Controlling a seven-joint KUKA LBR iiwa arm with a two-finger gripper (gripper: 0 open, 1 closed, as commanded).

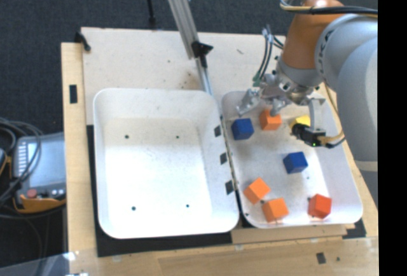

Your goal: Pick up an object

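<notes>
Item: orange cube (pixel 271 121), far end of right bin (pixel 340 170), directly beneath gripper (pixel 272 105), apparently the chosen target. Whether it is gripped cannot be told. Adjacent: blue cube (pixel 242 129) just left, yellow piece (pixel 303 122) right. Loose stock nearer: second blue cube (pixel 295 162), three orange blocks (pixel 275 208). Left bin (pixel 159 160) serves as receiving side.

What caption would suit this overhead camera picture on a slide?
Robot gripper poised over an orange block in the right bin, among blue and orange blocks.
</notes>
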